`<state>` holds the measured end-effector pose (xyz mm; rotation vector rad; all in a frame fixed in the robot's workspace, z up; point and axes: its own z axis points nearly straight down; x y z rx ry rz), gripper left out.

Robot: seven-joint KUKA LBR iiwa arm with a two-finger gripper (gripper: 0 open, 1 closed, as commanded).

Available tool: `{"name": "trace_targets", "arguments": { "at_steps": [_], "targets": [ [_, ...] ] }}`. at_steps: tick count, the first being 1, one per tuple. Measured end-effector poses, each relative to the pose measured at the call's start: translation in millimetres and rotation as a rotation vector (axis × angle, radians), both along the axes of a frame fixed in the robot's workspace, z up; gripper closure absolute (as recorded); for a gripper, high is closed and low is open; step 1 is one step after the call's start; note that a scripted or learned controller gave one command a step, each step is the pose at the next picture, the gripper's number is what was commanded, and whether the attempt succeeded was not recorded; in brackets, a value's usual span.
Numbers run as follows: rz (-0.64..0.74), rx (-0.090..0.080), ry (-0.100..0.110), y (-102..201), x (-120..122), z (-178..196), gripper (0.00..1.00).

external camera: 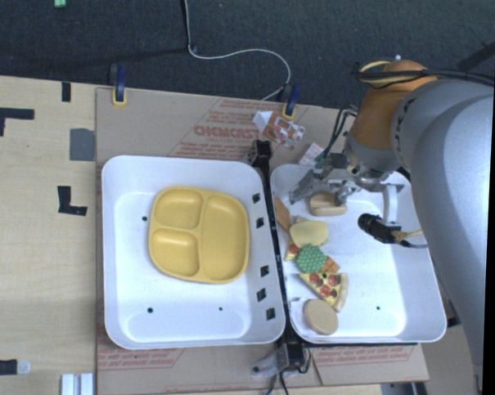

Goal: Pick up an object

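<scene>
Where gripper (321, 190) overhangs tan piece (327, 207), contact obscured, grasp unclear

Left bin (118, 256) just has a yellow three-compartment plate (200, 235) sitting in it, cardboard sheet (177, 124) under both bins, white cable (237, 55) looping behind.

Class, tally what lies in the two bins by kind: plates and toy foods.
Plates: 1 (yellow plate)
Toy foods: 6 (bun, stick, pale piece, green piece, pizza, cookie)
Total: 7
</scene>
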<state>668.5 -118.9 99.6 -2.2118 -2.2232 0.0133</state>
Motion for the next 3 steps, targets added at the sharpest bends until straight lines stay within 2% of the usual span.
{"name": "trace_targets", "arguments": {
  "at_steps": [1, 2, 3],
  "targets": [
    [-0.004, -0.003, -0.019, 15, -43, -11, 0.00],
    [-0.004, 0.006, -0.003, -14, 1, -13, 0.00],
    [-0.004, 0.005, -0.004, -31, 0, -13, 0.00]
  ]
}}
